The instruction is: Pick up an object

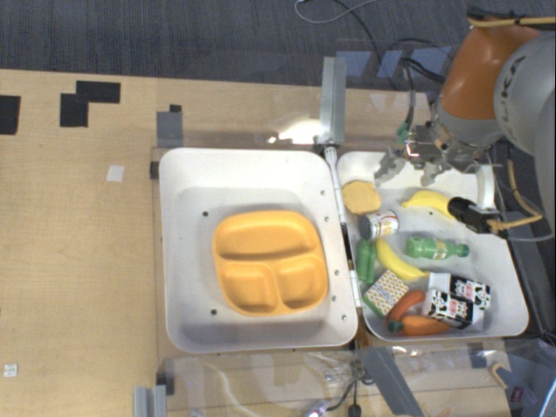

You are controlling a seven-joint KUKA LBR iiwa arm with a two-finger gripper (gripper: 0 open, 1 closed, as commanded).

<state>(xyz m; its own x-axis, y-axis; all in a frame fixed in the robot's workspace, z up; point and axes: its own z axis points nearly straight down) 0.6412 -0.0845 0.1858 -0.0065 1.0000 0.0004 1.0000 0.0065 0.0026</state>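
While the claw (407, 170) hangs open, a cookie (361, 197) lies just beside.

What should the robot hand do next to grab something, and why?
Probably lower straight down. The gripper hangs open above the right bin, with nothing between its jaws, and the cookie and a banana lie just below it.
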